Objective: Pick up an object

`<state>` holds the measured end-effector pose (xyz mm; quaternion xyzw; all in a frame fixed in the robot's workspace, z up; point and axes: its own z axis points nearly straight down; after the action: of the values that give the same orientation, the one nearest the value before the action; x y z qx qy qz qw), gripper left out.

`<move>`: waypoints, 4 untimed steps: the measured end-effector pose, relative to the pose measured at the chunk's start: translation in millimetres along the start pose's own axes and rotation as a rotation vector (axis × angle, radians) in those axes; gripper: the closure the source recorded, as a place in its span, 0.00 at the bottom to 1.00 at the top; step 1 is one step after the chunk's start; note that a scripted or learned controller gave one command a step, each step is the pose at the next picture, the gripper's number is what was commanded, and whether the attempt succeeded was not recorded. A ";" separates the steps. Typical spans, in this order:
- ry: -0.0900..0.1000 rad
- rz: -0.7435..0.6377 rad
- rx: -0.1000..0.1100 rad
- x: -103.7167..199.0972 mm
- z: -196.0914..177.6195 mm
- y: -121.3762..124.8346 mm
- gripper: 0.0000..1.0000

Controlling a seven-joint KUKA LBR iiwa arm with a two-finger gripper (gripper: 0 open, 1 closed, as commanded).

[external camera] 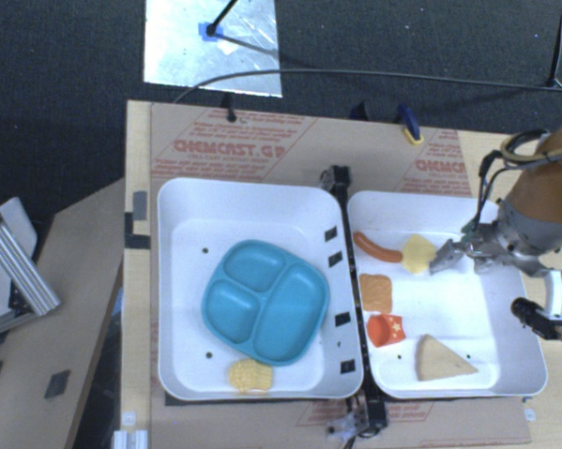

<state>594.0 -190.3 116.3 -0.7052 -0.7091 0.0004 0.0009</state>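
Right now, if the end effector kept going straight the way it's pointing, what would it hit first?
Most likely the yellow food piece, just beyond the end effector toward the divider. Its height above the right bin is unclear, so it might pass over.

Two bins (179,289); one blue plate (264,302); six food pieces, five of them right of the plate: sausage (377,247), wedge (443,360).

Yellow lump (418,253), right bin, upper part.
Small, rounded, lying flat just beside orange sausage (377,247); not lifted.
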 end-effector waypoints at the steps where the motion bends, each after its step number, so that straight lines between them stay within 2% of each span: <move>1: -0.001 0.002 -0.002 0.4 33.1 0.6 0.00; 2: -0.003 0.001 -0.007 -0.1 20.4 1.9 1.00; 3: -0.003 0.005 -0.007 -3.5 -34.3 -6.6 1.00; 4: -0.002 0.000 -0.008 6.1 -91.7 -7.2 1.00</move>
<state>587.0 -184.3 208.0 -0.7051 -0.7091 -0.0017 -0.0029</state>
